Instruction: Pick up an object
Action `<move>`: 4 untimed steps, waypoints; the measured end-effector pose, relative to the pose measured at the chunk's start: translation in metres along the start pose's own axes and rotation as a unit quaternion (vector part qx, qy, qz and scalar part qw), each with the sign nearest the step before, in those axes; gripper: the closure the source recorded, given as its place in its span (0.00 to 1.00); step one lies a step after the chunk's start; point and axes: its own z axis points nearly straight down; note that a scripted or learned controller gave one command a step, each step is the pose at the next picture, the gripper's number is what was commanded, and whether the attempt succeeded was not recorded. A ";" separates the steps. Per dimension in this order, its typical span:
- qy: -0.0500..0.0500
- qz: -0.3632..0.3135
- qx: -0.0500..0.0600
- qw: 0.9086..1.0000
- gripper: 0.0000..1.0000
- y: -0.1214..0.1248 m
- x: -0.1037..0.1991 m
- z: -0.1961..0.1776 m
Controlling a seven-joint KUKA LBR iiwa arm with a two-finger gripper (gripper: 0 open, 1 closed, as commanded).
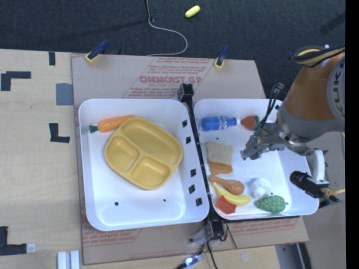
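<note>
Light falls evenly and fairly brightly from above; nothing is blown out. The two white bins (92, 206) are the brightest surfaces, showing soft sheen rather than hard glare. Shadows are short and soft: a faint one lies under the gripper (251, 151) on the bin floor, and another hugs the yellow tray (143, 152) to the gripper's left. The dark floor beyond the gripper, toward the top, reads dim and grainy. Focus is moderate throughout, with small items near the gripper slightly soft. Straight edges bend only mildly.
</note>
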 end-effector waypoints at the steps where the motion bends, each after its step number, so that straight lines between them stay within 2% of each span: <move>1: 0.001 -0.001 0.000 1.000 1.00 -0.007 0.055 -0.011; 3: 0.000 -0.001 0.000 1.000 1.00 -0.004 0.167 0.001; 4: 0.000 0.001 -0.001 1.000 1.00 -0.010 0.189 -0.020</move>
